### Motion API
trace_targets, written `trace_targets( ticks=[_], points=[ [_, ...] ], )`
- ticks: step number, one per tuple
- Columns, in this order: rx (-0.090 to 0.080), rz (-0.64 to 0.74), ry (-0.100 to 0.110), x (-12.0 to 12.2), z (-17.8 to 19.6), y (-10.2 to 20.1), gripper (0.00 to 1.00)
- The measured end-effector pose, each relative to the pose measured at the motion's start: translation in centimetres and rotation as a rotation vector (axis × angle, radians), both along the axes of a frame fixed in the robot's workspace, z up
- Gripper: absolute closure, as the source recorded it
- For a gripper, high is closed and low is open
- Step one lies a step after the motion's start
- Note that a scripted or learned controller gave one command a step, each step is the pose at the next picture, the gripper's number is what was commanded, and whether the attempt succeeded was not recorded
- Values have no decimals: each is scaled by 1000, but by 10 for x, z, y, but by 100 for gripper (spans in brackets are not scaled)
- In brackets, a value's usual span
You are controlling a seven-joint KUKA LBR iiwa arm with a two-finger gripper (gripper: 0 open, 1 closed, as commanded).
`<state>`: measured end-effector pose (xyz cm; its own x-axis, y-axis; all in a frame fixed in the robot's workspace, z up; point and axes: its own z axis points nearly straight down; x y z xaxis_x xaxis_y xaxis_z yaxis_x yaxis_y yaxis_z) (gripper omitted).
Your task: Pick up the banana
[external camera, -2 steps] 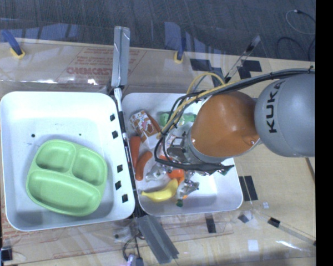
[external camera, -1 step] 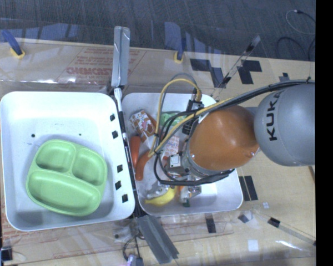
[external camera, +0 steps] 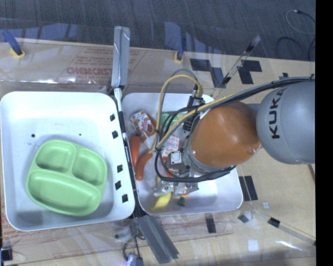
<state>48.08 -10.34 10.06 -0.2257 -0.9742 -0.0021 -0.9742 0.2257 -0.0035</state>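
Both bins (external camera: 22, 215) look like smooth white plastic with a dull sheen. The green divided tray (external camera: 66, 176) is matt plastic, softly moulded. The arm (external camera: 283, 123) has a smooth painted grey shell and a glossy orange band (external camera: 225, 137) (light glints along its curve). The bench (external camera: 55, 65) seems covered in clear, shiny plastic film.

Right bin (external camera: 233, 199) crowded under the arm (external camera: 225, 137); open floor around the green tray (external camera: 66, 176) in the left bin (external camera: 22, 110).
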Motion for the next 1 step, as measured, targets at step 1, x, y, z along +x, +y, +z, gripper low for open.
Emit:
trace_targets(
  ticks=[1],
  points=[
    [0, -127, 4, 26, 90, 84, 100]
  ],
)
